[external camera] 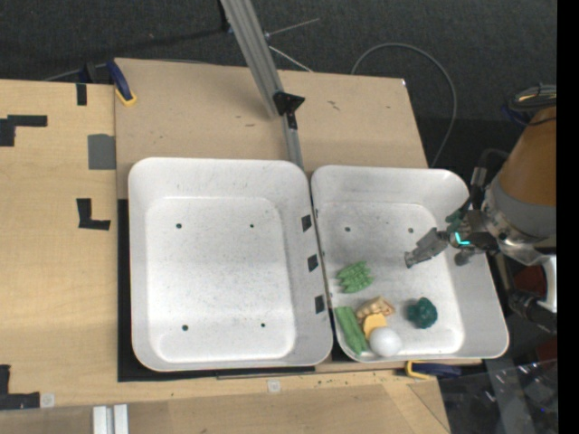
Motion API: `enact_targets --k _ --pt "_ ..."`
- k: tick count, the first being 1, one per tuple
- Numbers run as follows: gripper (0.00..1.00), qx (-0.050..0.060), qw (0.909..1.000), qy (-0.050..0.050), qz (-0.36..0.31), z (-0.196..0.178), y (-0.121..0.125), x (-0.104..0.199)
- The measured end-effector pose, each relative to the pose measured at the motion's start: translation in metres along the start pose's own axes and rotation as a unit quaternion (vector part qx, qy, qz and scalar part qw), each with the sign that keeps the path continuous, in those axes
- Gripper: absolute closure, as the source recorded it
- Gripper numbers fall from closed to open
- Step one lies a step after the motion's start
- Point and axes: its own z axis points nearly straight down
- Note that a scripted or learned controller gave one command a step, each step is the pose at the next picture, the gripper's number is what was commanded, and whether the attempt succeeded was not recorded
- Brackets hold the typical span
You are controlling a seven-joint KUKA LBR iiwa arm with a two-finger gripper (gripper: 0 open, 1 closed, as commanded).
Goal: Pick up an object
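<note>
In right bin [452, 188]: gripper [418, 257] poised over bare floor, nothing seen between fingers; open or closed cannot be told.
Objects: green ridged block [354, 277], dark teal lump [421, 313], white ball [385, 341], green stick [350, 327], tan piece [374, 312] clustered at near edge, apart from gripper.
Left bin [217, 260]: likely kept as drop zone.

Robotics lab, plywood bench [226, 116] marked with black tape, two white bins [145, 242] side by side, grey robot arm [529, 188], loose cable [398, 61] on dark carpet [109, 7], metal pole [253, 43]

No readable text, label, brand, number or sign appears anywhere.
</note>
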Motion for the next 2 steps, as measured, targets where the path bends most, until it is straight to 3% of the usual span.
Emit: enact_targets --k 1,2 --pt "0.0 -0.002 1.0 -0.001 -0.001 -0.002 0.001 0.0" --pt "0.0 0.001 1.0 0.0 -0.001 0.053 0.009 0.006"
